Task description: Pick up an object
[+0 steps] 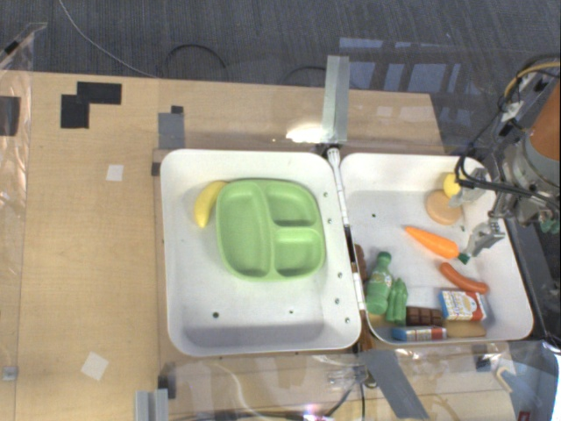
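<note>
Just right of the toy carrot (431, 241) in the right bin (517, 323), gripper (478, 246) hovers, grip state cannot be told, nothing visibly grasped.

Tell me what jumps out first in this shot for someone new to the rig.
The green divided tray dominates the left bin, with a yellow banana tucked against its left edge. The right bin is the busy one: an orange carrot, a green bottle and small food boxes along its near edge. The gripper hangs over that bin, just right of the carrot.
</note>
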